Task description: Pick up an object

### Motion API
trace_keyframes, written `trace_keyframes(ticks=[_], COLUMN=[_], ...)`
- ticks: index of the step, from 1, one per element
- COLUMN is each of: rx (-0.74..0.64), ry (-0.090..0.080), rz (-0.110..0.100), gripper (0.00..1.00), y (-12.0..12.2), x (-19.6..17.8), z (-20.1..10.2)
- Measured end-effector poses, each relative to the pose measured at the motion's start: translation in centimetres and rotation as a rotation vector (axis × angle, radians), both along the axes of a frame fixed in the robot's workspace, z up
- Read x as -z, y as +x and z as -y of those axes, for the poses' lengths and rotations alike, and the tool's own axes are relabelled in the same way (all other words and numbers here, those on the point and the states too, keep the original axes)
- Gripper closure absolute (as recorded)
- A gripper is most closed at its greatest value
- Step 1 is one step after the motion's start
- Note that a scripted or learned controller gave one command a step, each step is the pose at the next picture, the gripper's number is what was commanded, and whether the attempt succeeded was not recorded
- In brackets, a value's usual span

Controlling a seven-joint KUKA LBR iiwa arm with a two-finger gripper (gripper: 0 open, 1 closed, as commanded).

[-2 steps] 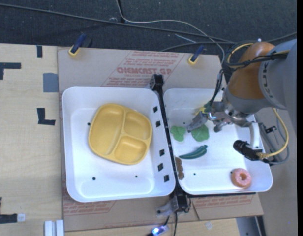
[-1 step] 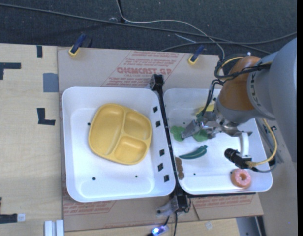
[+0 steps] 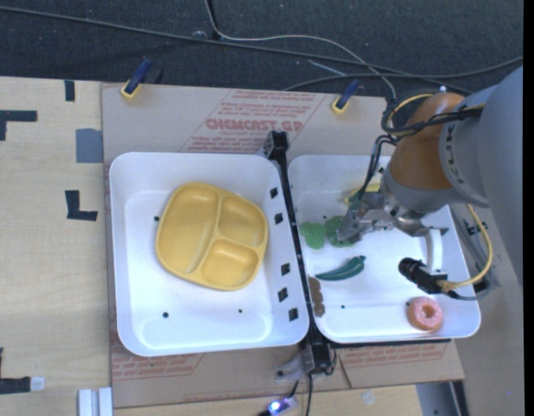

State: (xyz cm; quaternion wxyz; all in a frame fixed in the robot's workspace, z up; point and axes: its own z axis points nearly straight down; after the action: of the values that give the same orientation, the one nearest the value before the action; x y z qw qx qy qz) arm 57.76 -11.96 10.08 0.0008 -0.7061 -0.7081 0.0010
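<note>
The grey arm (image 3: 475, 146), smooth and rounded with its orange band, reaches in from the right and ends in the claw (image 3: 352, 225), which is low in the upper-left part of the right bin (image 3: 384, 167). That bin is a shallow white tray with rounded corners; bare floor lies open below the claw and toward the bin's near wall, while the divider between the bins is close on the claw's left. Beyond the divider, well left of the claw, the left bin (image 3: 133, 258) holds a glossy yellow plate (image 3: 211, 235) with three moulded compartments, and a band of white floor runs all round it.

A flat, pale green leafy piece (image 3: 314, 234) lies just left of the claw, perhaps touching it; the view is too poor to be sure. Whether the claw is open or closed cannot be told. Just below it sits a dark green pepper (image 3: 341, 269), slim, curved and shiny. Far below and to its right, near the bin's corner, rests a pink donut (image 3: 424, 315), a small ring. A little brown object (image 3: 317, 296) lies beside the divider, below and left.
</note>
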Motion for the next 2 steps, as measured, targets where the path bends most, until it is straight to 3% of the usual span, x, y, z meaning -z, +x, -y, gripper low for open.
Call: trace_keyframes(ticks=[2], rx=[0.000], ry=[-0.001], rz=[0.007], gripper=[1.00], y=[0.6], x=[-12.1], z=[-1.0])
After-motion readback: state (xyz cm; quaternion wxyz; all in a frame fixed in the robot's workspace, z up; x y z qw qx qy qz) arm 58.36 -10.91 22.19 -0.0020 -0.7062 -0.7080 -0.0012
